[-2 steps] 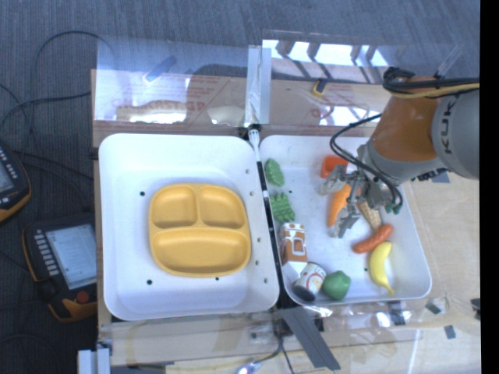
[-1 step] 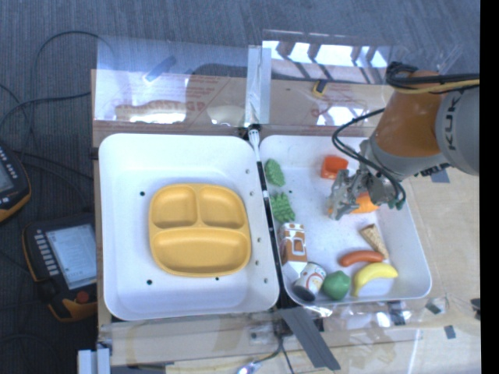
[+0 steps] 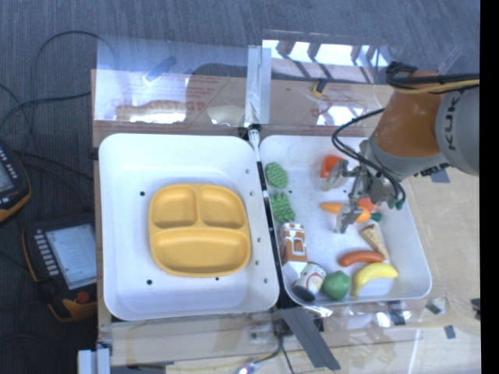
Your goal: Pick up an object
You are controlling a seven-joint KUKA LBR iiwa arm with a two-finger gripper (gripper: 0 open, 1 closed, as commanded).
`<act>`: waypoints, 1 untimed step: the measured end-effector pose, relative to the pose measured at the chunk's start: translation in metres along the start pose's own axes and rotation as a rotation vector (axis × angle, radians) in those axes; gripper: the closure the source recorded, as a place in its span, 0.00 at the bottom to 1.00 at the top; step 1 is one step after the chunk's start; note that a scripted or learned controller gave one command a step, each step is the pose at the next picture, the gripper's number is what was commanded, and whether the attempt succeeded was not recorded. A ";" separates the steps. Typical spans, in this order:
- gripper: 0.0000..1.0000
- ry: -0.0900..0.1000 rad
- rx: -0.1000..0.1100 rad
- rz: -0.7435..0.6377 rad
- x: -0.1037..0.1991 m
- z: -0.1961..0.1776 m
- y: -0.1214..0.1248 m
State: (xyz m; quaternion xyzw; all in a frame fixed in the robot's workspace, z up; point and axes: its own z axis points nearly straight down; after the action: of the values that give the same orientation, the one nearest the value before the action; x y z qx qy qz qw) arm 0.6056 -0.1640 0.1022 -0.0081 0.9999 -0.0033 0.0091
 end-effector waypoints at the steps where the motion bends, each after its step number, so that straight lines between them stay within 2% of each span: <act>1: 0.00 0.008 -0.002 -0.035 -0.036 0.013 0.002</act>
State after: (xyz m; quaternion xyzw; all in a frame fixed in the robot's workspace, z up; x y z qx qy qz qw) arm 0.6413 -0.1611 0.0896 -0.0256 0.9997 -0.0025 0.0049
